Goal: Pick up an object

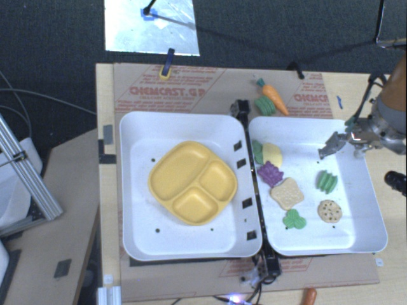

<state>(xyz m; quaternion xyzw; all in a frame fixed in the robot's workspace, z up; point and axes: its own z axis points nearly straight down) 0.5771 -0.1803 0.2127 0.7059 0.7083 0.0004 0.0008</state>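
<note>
We look down on a counter (210, 84) bearing two shallow white bins side by side. Nearest us, along the bottom of the right bin (365, 230), lie a green broccoli-like toy (294, 220) at about six o'clock and a round speckled cookie (329, 211) at five o'clock. Just beyond them sit a tan slice of toy bread (288, 194) and a ribbed green bean piece (327, 182). Further up come purple grapes (270, 173), touching the bread's corner, then a pale yellow piece (272, 154) with a green leaf (257, 151) beside it, both at ten o'clock.

The left bin (137, 138) holds a yellow divided plate (193, 182), tilted across its middle.

The hand (335, 145) hangs at the right bin's two o'clock, above bare floor, gripping nothing; we cannot tell whether it is released or clenched.

Farthest off, an orange carrot (275, 97) lies on the counter outside the bins.

The likeliest target, we judge, is the green bean piece, just toward five o'clock of the hand. It looks small, flat and ridged. The hand could close on air if it drops where it hangs, and such a low piece may slip out or skid toward the bin wall.
</note>
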